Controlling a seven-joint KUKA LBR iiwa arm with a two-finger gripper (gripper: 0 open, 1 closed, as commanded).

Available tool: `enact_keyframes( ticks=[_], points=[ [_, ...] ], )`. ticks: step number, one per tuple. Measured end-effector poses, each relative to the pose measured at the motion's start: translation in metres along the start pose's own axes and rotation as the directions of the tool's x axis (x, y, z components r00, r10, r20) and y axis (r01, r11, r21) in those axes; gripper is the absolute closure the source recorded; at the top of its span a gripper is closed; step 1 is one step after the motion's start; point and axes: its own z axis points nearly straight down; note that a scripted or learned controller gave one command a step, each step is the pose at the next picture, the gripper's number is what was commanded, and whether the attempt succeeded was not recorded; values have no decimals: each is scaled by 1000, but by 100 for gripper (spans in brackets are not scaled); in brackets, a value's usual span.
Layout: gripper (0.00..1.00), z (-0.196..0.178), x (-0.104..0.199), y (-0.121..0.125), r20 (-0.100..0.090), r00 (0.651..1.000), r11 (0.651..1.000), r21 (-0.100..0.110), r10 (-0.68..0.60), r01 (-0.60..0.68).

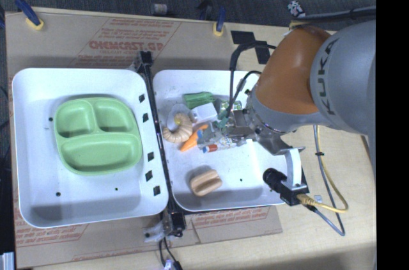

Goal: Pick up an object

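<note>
Hovering over the right bin (268,198), hand (225,125) sits low in the toy clutter at the bin's 12 o'clock; can't tell its state from this angle. Carrot (192,140), pretzel-like pastry (177,128) and green piece (198,98) crowd together there. Better target, in my judgement: bun (206,182) at 6 o'clock, isolated. Centre over it, descend straight, avoid the wall.

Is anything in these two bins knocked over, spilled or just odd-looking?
Nothing looks spilled or broken. The green divided plate lies flat in the left bin. In the right bin, small toy foods sit jumbled in a loose pile beside the gripper, while a toy bun lies apart nearer the front.
</note>
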Motion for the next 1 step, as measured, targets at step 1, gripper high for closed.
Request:
enact_keyframes(
  ticks=[1],
  points=[
    [100, -10, 0, 1, 1, 1000, 1000, -4, -5, 5]
  ],
)
